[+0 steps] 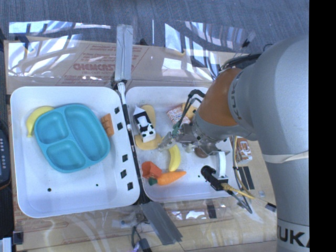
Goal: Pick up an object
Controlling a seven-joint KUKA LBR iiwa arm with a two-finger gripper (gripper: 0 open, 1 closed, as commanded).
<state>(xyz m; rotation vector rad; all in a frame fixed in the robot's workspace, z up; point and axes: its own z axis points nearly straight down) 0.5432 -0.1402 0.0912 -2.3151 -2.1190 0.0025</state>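
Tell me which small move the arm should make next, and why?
Probably lower the end effector a little toward the banana. It hovers in the right bin just above the banana's upper end, and nothing shows between its tips.

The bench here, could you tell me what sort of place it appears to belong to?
Probably a robotics lab set up for grasping trials. A robot arm reaches over two taped-down white bins, which hold toy items such as a plastic carrot, a banana and a blue divided plate.

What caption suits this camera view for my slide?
Gripper low in the right bin above a banana; blue divided plate in left bin.
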